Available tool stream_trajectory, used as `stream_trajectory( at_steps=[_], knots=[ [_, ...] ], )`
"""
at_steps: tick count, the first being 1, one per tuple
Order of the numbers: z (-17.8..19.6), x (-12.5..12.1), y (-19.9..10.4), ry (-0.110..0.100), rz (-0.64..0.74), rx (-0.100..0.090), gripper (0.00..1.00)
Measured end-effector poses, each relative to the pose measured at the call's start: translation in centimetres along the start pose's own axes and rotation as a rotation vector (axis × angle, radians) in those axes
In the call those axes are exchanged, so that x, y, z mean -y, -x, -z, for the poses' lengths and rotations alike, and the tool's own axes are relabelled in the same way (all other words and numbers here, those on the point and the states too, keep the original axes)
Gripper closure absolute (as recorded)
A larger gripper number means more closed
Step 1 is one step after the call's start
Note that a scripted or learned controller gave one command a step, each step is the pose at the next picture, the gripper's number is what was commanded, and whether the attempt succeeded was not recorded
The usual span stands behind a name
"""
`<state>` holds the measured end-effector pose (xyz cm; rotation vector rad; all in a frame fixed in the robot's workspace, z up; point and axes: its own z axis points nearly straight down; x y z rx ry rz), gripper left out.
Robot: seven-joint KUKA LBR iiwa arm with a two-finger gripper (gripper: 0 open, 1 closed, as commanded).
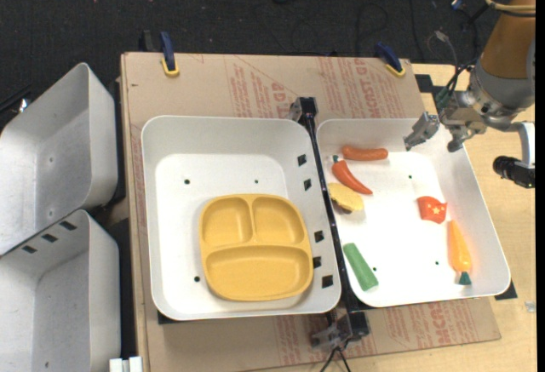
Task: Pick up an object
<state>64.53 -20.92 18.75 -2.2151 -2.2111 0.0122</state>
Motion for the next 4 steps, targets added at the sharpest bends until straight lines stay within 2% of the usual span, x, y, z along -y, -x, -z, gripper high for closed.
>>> stream_trajectory(
  at_steps=[1, 3, 4],
  knots=[
    [1.0, -0.3, -0.1, 0.015, 0.003, 0.003, 0.00],
    [-9.0, 0.3, 0.0, 0.010, 0.003, 0.002, 0.00],
    [-7.5, 0.1, 0.0, 0.018, 0.005, 0.005, 1.00]
  ],
)
